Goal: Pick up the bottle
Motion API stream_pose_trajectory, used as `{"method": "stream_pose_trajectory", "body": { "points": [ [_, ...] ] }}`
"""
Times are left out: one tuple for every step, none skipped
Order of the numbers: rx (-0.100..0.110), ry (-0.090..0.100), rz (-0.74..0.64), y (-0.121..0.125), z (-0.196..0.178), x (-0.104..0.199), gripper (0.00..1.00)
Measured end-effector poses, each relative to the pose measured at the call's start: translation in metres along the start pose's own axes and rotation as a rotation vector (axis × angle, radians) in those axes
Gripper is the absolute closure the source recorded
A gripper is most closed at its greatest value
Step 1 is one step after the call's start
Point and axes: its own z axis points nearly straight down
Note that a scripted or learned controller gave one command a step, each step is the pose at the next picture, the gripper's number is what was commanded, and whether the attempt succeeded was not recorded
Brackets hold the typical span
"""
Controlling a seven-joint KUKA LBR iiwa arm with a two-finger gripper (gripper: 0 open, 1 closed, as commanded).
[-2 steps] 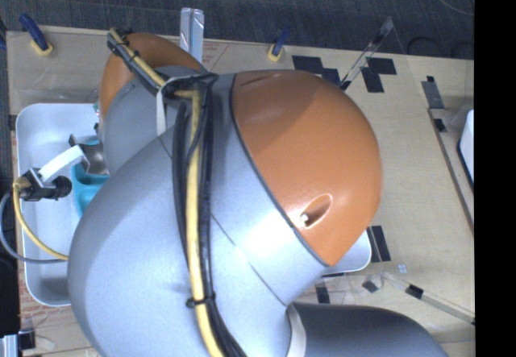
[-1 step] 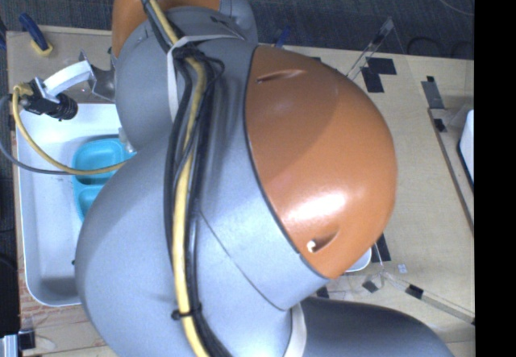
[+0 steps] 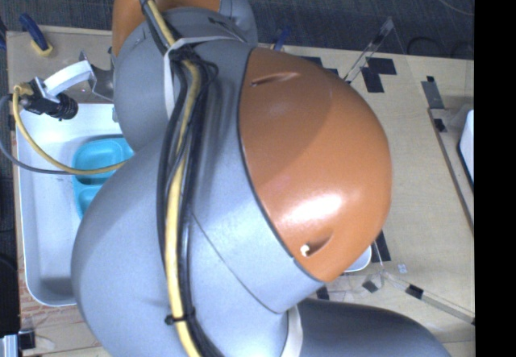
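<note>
The claw we cannot judge, open or closed, because the arm (image 3: 242,210) lies across the place where it works, its grey shell and orange band (image 3: 314,162) taking up the middle of the camera view from twelve o'clock down to six. At nine o'clock a pale blue thing (image 3: 101,155) lies in the left bin (image 3: 36,267), in the bin's far half, and the arm overhangs its right side. We take it to be the bottle, though too little of it shows to be sure of its shape or which way it lies. The bare counter (image 3: 419,186) runs out toward three o'clock. The trouble we foresee starts with that cover: if the blue thing is the bottle and it lies on its side, a claw coming straight down may close across the wrong axis and squeeze it out sideways, since smooth rounded plastic tends to slip. A descent slightly off toward nine o'clock could meet the bin's floor or wall, not the bottle. A weak or off-centre hold could also let it drop back once the arm lifts, and it might roll deeper under the arm.
</note>
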Motion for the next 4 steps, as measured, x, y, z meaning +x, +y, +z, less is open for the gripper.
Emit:
{"method": "stream_pose_trajectory", "body": {
  "points": [
    [-0.003,-0.002,-0.008,0.0,-0.007,0.001,1.0],
    [0.001,-0.001,-0.058,-0.008,-0.061,0.04,1.0],
    [0.003,-0.009,-0.338,-0.022,-0.073,0.007,1.0],
    [0.004,-0.008,-0.586,-0.032,-0.084,-0.041,1.0]
  ]
}}
